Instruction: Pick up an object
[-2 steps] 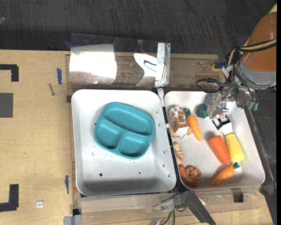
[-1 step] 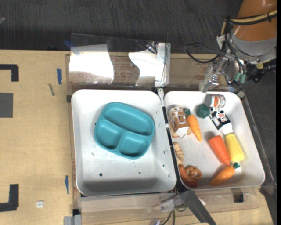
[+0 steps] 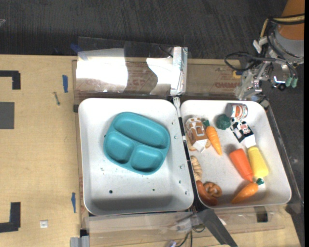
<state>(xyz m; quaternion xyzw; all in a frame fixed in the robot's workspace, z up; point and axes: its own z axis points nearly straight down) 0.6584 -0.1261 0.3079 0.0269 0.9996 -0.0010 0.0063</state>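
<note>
My gripper [image 3: 250, 85] hangs above the bench just behind the far edge of the right bin [image 3: 278, 159], apart from every object. The grey arm with its orange band [image 3: 294, 10] comes in at the top right. In the right bin lie a small carrot [image 3: 213, 139], a toy house [image 3: 196, 130], a green lump [image 3: 223, 122], a small can [image 3: 237, 111], a black-and-white toy [image 3: 242, 129], an orange bottle [image 3: 241, 164], a yellow bottle [image 3: 258, 162], a second carrot [image 3: 246, 191] and a brown pretzel-like piece [image 3: 210, 189].
A teal divided plate [image 3: 136, 142] lies in the left bin [image 3: 96, 193]. Clear plastic sheeting [image 3: 130, 70] stands behind the left bin. Cables [image 3: 241, 60] trail near the gripper. A pale knobbly strip [image 3: 195, 166] lies along the right bin's left wall.
</note>
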